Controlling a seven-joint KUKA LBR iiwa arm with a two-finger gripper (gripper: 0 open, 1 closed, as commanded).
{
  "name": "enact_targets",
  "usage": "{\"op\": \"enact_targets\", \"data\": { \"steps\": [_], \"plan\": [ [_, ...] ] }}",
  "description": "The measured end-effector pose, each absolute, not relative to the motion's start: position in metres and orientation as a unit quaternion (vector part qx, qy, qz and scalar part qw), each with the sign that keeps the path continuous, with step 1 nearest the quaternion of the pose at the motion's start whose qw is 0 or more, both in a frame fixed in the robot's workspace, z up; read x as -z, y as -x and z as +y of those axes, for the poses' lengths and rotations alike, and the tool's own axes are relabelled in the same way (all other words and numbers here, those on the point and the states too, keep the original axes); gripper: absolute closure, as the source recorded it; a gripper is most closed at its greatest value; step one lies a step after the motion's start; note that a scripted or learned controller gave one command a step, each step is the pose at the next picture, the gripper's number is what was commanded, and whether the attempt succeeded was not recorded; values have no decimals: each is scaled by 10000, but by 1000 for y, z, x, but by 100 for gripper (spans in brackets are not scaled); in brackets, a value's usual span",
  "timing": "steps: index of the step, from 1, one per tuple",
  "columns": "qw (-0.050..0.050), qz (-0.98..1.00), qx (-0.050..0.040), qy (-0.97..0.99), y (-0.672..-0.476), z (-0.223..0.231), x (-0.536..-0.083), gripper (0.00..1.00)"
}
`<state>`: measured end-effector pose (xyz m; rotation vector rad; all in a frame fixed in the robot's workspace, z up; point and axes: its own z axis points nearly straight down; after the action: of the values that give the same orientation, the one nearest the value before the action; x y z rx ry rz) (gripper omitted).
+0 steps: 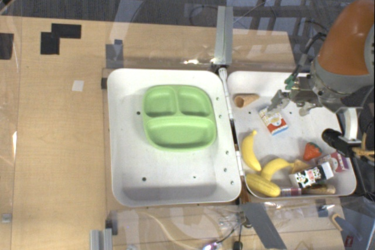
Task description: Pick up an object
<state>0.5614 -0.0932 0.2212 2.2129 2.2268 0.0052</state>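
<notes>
A pale wooden desk (53, 143) fills the left and middle of the frame, with dark grey carpet along the top edge and black blocky marks at the upper left; two shallow white bins sit side by side on it, split by a metal rail. The left bin (126, 178) holds a green divided tray (178, 116), lying flat near the bin's centre. The right bin (343, 184) carries the loose things: a small red-and-white carton (274, 122) in its upper middle, a tan cylinder (246, 100) at the upper left corner beside the rail, two yellow bananas (261, 170) curving along the lower left, a small red object (312, 151) to the right, and a black-and-white bottle (312, 175) lying along the bottom edge (its label is too small to read). The arm comes in from the right of the frame, its orange band (348, 38) at the upper right; the claw (280, 100) hangs just above the carton, near its upper edge; whether it is wide or narrow I cannot tell, and nothing visibly sits in it.
</notes>
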Motion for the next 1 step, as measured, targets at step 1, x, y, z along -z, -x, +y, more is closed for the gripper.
{"op": "enact_targets", "data": {
  "steps": [1],
  "plan": [
    [15, 7868, -16, -6172, -551, -64, -221, 0]
  ]
}}
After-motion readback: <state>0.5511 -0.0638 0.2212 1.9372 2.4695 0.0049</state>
